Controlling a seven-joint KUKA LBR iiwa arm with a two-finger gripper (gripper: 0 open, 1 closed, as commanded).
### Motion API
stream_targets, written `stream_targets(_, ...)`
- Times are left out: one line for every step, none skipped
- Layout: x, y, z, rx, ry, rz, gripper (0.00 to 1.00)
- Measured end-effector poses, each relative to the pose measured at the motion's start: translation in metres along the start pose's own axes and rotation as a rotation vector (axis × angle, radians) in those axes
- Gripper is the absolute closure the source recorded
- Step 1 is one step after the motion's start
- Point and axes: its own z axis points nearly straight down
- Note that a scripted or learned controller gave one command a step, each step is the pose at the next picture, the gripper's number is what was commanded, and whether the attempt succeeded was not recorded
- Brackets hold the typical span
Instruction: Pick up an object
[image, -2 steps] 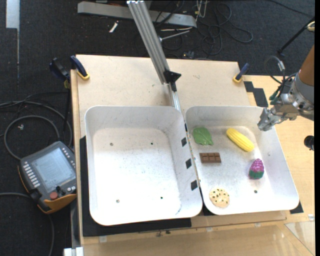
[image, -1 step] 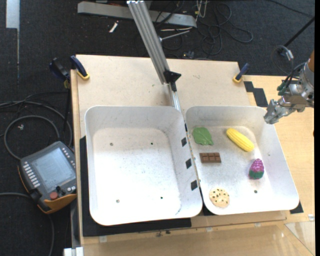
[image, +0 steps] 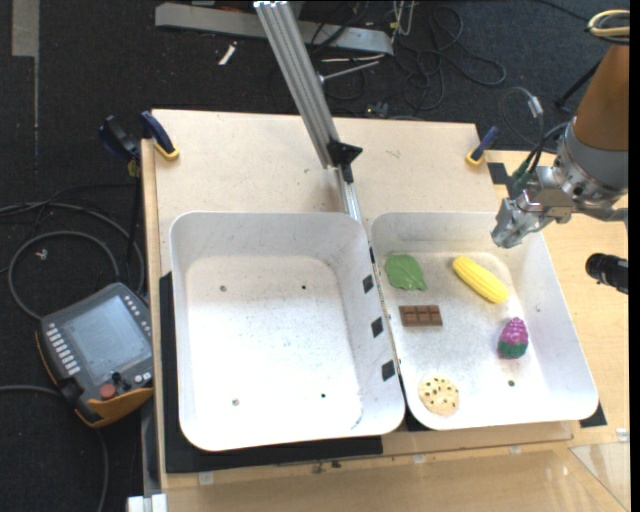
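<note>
Nearest the camera, and farthest from the fingers (image: 507, 232), a cookie (image: 439, 395) lies flat at the front of the right bin (image: 560, 340); it looks thin and rigid, so a pinch across its edges would likely be awkward against the bin floor. Further back, a purple bunch of grapes (image: 513, 337) sits below the fingers and a little toward the arm's side; its lumpy, rounded body probably gives good purchase across the middle. The chocolate bar (image: 421, 317), well apart from the fingers toward the bins' shared wall, is a low stiff slab, hard to get under. The green leaf (image: 405, 272) beyond it looks flat as well. The corn cob (image: 480, 278) lies closest, just below and beside the fingers, tilted across the bin; it appears light, hard and smooth, best taken across its short width at mid-length, since it may roll or slip. Whether the fingers are spread or pressed together cannot be told; nothing shows between them. The left bin (image: 200, 300) sits beside on the desk (image: 250, 150).
</note>
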Motion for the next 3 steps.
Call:
stream_targets(0.05,0.009,0.02,0.002,0.0,0.0,1.0)
stream_targets(0.111,0.02,0.022,0.0,0.0,-0.001,1.0)
stream_targets(0.164,0.027,0.021,-0.001,-0.001,0.0,1.0)
